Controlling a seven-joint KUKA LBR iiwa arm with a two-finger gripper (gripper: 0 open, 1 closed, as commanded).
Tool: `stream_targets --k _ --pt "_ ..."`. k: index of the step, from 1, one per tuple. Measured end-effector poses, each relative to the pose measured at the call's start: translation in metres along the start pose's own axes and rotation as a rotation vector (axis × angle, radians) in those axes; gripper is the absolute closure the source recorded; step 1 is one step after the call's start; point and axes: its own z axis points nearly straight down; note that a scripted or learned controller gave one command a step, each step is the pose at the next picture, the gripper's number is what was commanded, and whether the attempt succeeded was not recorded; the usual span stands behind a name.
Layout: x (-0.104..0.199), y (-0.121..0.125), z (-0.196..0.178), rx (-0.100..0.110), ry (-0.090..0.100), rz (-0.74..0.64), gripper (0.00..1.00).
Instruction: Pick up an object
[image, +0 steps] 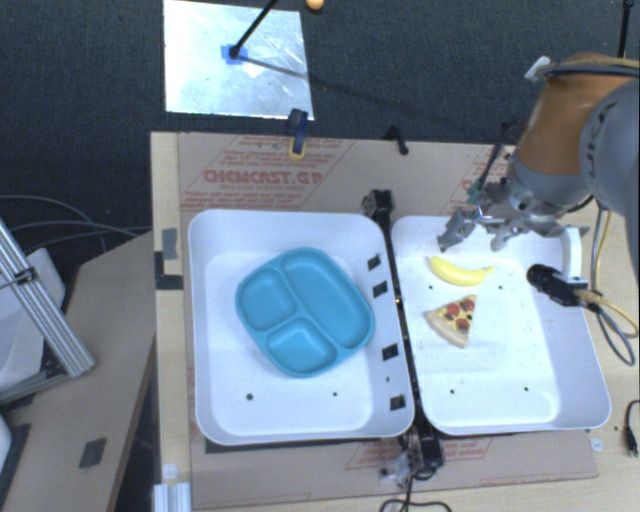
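Yellow banana (460, 270) just below end effector (478, 232)

From my remote station I counted two shallow white bins on the bench, a left bin (215, 400) and a right bin (560, 390). In the left one I saw one blue divided plate (303, 310), and I counted three compartments in it. In the right one I counted two toy foods: one banana (458, 270) and one pizza slice (452, 320). That made three loose things across both bins. I counted one arm (580, 120) and one gripper (478, 232), which had two fingers.
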Motion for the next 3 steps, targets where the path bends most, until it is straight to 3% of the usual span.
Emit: stream_targets --k 1,2,3 --pt "0.000 0.001 -0.012 -0.004 0.000 -0.002 1.00" --pt "0.076 -0.029 -0.038 0.000 0.004 -0.008 1.00" --pt "0.117 -0.117 -0.140 -0.006 0.004 -0.006 1.00"
